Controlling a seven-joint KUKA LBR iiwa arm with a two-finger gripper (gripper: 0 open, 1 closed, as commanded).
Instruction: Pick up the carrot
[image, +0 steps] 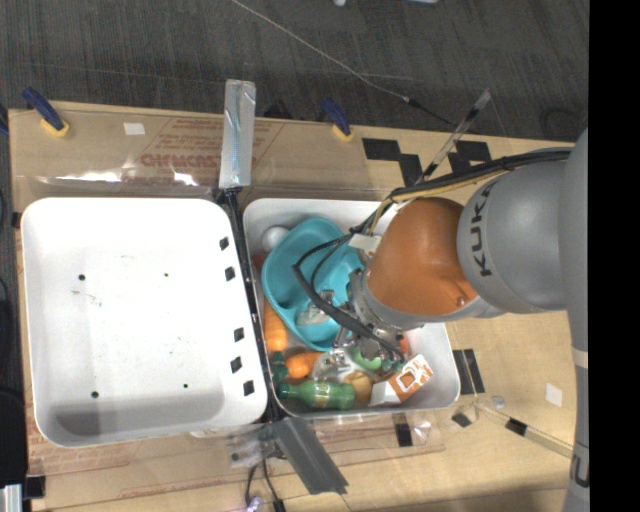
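— Well, where do we stand with room to move?

— We count two white bins, side by side. The left bin (120, 310) has its whole floor bare apart from a few dark specks, so all the open space we see is there. The right bin (262, 216) is crowded: the arm (500, 240) comes in from the right and its orange band covers much of the bin's middle, so we see only the left strip and the near edge of that bin.

— And the carrot?

— We see one carrot (275, 330), lying along the right bin's left wall, just beside the divider between the bins. A teal bowl (300, 265), tilted, sits right against it on the far side, and an orange round thing (297, 366) lies near its lower end. So it is hemmed in between wall, bowl and the pile at the near edge.

— What else do we count in there?

— One teal bowl, one small white ball (273, 237) in the far left corner, one green piece (325, 394) along the near wall, and one orange-and-white packet (412, 374) toward the near right corner. The rest of the pile is too jumbled for us to sort.

— The gripper?

— We see the gripper (352, 352) low over the pile, right of the carrot and apart from it. Whether it is open or closed, we cannot tell; cables and clutter hide it.
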